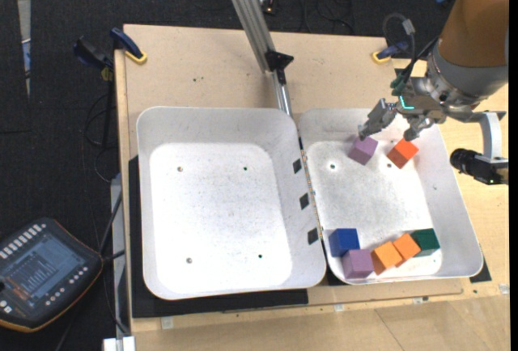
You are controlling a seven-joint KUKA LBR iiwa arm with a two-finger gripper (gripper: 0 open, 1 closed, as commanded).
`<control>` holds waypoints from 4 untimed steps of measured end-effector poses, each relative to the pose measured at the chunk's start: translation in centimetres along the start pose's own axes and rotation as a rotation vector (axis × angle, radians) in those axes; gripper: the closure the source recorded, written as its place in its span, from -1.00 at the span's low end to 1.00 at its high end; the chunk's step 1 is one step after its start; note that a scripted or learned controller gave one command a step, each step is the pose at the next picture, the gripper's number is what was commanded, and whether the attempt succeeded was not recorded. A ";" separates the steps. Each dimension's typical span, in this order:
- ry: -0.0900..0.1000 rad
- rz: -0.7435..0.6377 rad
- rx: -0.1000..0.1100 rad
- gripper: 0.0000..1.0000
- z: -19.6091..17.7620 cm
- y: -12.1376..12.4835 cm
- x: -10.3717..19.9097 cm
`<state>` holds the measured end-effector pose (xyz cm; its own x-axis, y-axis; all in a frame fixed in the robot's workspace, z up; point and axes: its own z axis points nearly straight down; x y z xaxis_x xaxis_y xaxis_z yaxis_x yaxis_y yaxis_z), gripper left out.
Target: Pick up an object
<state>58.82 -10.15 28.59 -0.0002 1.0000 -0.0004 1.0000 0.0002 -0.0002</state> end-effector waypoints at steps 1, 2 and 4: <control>0.001 0.001 0.007 -1.00 6.4 0.0 0.0; 0.000 0.001 0.005 -1.00 11.5 0.8 -0.1; 0.000 0.001 -0.002 1.00 15.1 0.6 -1.0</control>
<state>59.42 -11.12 13.53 0.0012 1.0000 -0.0008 1.0000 -0.0012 0.0017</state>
